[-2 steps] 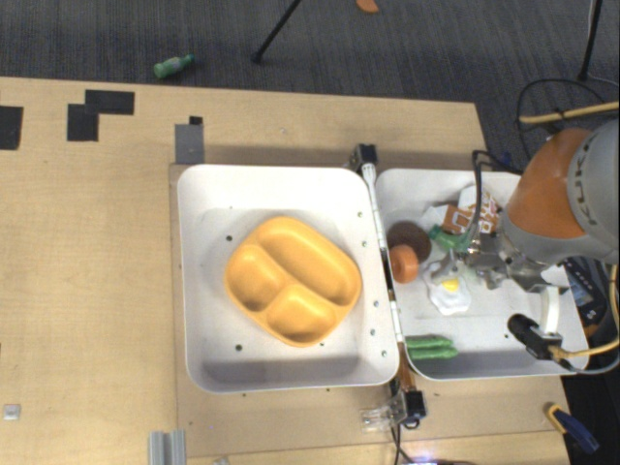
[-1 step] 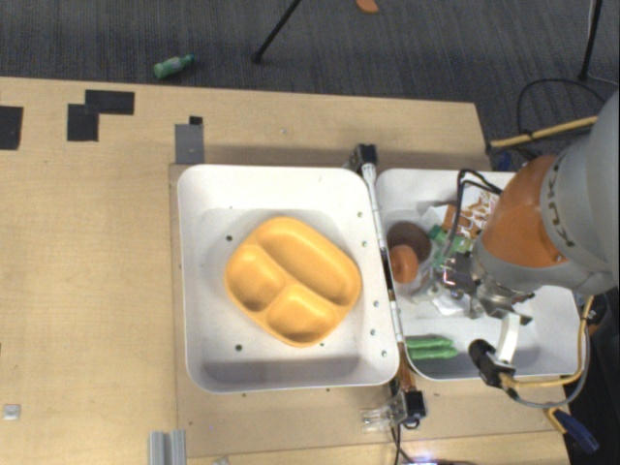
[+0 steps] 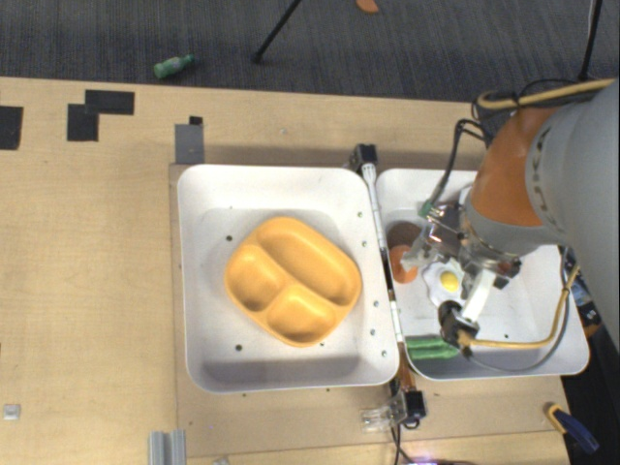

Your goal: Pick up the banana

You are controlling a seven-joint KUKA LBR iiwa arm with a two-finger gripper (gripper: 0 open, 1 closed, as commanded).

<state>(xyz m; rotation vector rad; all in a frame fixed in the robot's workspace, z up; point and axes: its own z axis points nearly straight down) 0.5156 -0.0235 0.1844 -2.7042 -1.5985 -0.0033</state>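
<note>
My gripper hangs low over the left half of the right bin, with the grey arm and its orange band above it covering much of that bin. Right under the gripper lies a small round yellow patch ringed in white; I cannot tell whether it is part of the banana. An orange-brown piece lies just left of the gripper, near the bin's left wall.
A green object lies along the right bin's front left corner. A dark brown thing sits behind the orange piece. The left bin holds a yellow divided plate. A rail separates the bins.
</note>
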